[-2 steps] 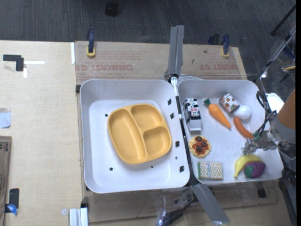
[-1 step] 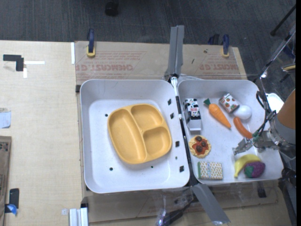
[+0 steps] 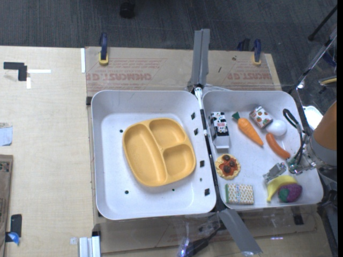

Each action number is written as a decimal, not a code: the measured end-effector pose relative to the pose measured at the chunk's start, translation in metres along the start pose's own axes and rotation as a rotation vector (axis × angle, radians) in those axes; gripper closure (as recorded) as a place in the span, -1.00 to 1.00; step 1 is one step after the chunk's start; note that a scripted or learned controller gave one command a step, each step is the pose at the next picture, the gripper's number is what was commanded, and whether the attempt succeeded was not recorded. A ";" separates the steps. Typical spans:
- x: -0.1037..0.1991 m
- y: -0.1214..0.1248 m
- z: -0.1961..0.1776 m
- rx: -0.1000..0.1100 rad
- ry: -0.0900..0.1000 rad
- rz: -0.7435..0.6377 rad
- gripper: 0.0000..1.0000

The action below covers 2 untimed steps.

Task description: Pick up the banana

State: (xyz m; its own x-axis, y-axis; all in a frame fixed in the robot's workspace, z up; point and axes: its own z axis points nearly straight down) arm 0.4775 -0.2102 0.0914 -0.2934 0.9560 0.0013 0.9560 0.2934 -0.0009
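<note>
Bench: my arm reaches in from the right, over two white bins.
Left bin [image 3: 107,159]: carries a yellow divided plate [image 3: 159,151].
Right bin [image 3: 316,197]: crowded with small toy foods, which is my trouble.
Banana [image 3: 276,184]: lies near the front right corner of the right bin, touching a purple fruit [image 3: 290,193] on its right.
My gripper [image 3: 278,170]: sits just above the banana's upper end; I can't tell whether my fingers are spread or closed, and nothing shows between them.
Cracker [image 3: 239,194]: just left of the banana.
Risk: I judge that the banana's curved body could slip sideways, or I could nudge or catch the purple fruit pressed against it.
</note>
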 end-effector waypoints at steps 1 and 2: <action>0.000 0.001 -0.009 -0.002 -0.001 0.003 1.00; -0.001 0.001 -0.009 -0.002 -0.001 0.003 -1.00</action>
State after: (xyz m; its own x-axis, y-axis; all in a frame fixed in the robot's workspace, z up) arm 0.4784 -0.2105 0.1006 -0.2909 0.9568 0.0001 0.9568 0.2909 0.0010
